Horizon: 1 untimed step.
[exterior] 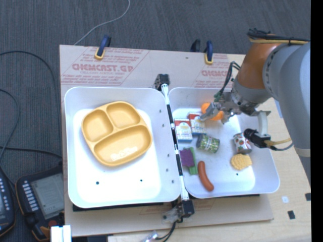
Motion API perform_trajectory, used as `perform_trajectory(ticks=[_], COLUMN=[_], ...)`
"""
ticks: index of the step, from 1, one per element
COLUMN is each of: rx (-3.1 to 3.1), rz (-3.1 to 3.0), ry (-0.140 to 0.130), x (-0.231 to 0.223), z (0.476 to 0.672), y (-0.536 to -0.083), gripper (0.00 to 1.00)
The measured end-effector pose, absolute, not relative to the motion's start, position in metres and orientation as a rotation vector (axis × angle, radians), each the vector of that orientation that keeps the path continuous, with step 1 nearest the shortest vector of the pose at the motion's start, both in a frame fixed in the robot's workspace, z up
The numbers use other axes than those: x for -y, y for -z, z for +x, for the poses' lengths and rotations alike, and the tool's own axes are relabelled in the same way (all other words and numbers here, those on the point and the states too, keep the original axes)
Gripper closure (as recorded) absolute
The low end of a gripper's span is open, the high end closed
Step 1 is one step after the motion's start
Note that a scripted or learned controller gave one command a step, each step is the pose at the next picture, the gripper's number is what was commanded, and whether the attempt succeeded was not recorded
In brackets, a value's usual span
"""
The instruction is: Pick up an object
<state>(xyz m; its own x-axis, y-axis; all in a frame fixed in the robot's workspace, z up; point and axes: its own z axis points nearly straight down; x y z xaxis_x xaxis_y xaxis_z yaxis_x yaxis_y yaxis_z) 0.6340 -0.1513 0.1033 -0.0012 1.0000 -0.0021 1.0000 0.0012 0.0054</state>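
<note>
Nearest your lens, a red sausage (205,176) lies untouched in the right bin (262,183), while farther back your gripper (212,113) hangs low by an orange piece (217,116) — whether anything is gripped you cannot tell — so no pick shows yet.

I saw the right bin (262,183) crowded in its middle: boxes (184,127), a can (208,143), a sausage (205,176) and a cookie (241,161) sat close together. Its lower right corner lay open. The yellow plate (117,132) blocked most of the left bin (83,190).
</note>
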Motion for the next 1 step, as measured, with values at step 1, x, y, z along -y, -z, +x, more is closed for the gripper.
perform_trajectory(ticks=[1], rx=[-2.223], rz=[2.217], ry=[-0.002], x=[0.0772], z=[0.6169], y=[-0.1853], gripper=[1.00])
